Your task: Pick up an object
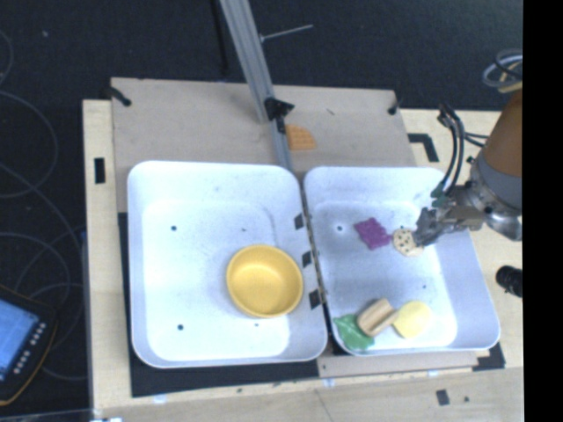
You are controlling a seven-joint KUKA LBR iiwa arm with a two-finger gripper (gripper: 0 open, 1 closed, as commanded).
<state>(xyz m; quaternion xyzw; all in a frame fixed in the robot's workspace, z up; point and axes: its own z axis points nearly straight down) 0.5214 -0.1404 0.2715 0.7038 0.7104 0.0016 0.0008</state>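
Hand: the hand (428, 227) hung low over the right bin (466, 323), near that bin's far right corner, on the grey arm (497, 178) that reached in over the bin's right rim.
Hand state: whether it was released or clenched could not be told; its tip was a dark blur.
Nearest thing: a small pale die with dark spots (405, 242) lay on the bin floor just beside the hand, toward the bin's left rim and slightly nearer its front; no gap between them could be made out.
Long axis: the die looked roughly cubic, so no long axis mattered for a grasp.
Other candidates: a purple block (372, 233) lay near the die, further toward the left rim; a tan block (375, 316), a yellow rounded piece (412, 320) and a green piece (349, 331) sat bunched at the bin's front edge, well apart from the hand.
Left bin: the left bin (158, 236) held a yellow bowl (264, 280) near its front right corner.
Surface: both bins rested side by side on a pale table (352, 126).
Room: dark floor with cables lay around the table.
Judgement: the die seemed the likeliest target, being closest.
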